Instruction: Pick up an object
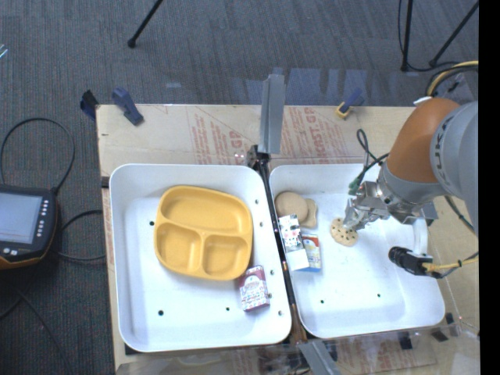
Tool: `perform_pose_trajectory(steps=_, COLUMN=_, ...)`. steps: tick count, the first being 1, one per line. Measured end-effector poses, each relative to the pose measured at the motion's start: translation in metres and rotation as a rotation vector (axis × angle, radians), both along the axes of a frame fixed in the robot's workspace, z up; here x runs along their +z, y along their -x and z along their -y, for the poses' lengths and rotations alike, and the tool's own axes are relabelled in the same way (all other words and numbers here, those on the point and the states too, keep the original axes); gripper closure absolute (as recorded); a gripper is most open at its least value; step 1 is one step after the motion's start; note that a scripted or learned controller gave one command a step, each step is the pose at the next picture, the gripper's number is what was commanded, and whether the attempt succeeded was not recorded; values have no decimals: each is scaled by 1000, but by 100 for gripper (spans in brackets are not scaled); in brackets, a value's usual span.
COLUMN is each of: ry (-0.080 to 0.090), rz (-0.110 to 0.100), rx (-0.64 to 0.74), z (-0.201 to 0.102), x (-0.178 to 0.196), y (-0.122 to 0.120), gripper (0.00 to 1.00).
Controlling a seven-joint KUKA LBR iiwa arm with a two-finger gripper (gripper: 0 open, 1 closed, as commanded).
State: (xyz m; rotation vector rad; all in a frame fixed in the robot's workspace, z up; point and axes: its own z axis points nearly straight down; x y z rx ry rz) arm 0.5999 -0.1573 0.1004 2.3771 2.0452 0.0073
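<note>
Pink carton [255, 288] in left bin [133, 319]; jaws [348, 223] over cookie [343, 232].

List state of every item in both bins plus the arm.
yellow divided plate: flat in left bin, compartments bare
pink carton: lying in left bin, below the plate
tan bun: resting in right bin, by the divider
small boxes: lying in right bin, touching each other
cookie: in right bin, at gripper tip
gripper: lowered at the cookie; grip unclear

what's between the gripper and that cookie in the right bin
Nothing visible. The gripper sits right at the cookie, at its upper right edge. The small cartons and the tan lump lie off to its left.
</note>
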Motion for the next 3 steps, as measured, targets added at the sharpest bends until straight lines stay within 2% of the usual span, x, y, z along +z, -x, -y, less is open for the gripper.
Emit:
perform_pose_trajectory(steps=1, ry=0, rz=0, rx=-1, z=0, x=0, y=0, gripper=0)
perform_pose_trajectory(steps=2, ry=-1, rz=-6, rx=90, z=17, x=-14, y=-2, gripper=0)
perform_pose_trajectory(steps=3, ry=1, rz=0, rx=90, z=17, x=-2, y=-4, gripper=100)
